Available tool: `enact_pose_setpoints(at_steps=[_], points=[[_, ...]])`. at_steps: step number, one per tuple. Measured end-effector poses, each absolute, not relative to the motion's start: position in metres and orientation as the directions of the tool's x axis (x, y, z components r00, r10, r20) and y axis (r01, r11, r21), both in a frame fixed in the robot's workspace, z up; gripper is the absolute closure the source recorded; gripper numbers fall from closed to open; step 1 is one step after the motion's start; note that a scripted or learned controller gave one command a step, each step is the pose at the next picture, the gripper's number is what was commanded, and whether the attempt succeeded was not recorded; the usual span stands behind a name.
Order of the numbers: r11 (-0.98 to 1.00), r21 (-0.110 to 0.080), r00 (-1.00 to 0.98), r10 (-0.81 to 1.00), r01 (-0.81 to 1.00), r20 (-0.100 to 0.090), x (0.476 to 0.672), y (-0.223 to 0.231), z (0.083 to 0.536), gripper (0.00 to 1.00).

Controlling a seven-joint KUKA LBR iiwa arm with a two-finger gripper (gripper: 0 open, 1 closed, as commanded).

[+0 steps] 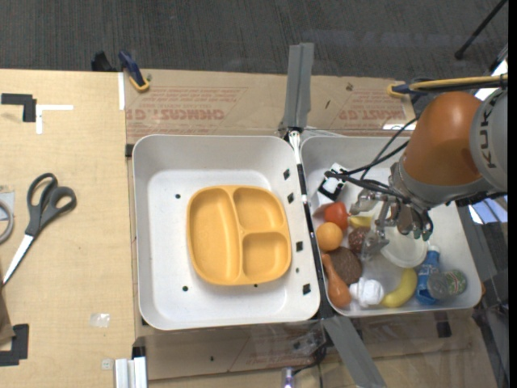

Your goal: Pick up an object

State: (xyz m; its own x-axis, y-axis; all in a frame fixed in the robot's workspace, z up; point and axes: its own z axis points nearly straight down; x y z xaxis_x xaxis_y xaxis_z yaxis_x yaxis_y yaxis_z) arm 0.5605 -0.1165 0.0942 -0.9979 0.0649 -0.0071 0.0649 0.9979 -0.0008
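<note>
Gripper (378, 231) sits low in the right white bin (468, 297), above a brown rounded lump (347, 263); can't tell its grip state. Nearest easy target: curved yellow plastic banana (401, 288), near the bin's front wall. Probably light, stiff, slick. Long axis runs lower-left to upper-right; pinch across the middle.

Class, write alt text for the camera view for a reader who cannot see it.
A grey and orange robot arm lowers its gripper into the right white bin, crowded with toy food including a banana and an orange. The left bin holds a yellow divided plate.
</note>
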Motion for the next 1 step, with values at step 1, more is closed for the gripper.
enact_pose_setpoints(at_steps=[1], points=[[0.996, -0.001, -0.996, 0.095, 0.095, -0.007, 0.6093, -0.172, 0.1851, 0.0]])
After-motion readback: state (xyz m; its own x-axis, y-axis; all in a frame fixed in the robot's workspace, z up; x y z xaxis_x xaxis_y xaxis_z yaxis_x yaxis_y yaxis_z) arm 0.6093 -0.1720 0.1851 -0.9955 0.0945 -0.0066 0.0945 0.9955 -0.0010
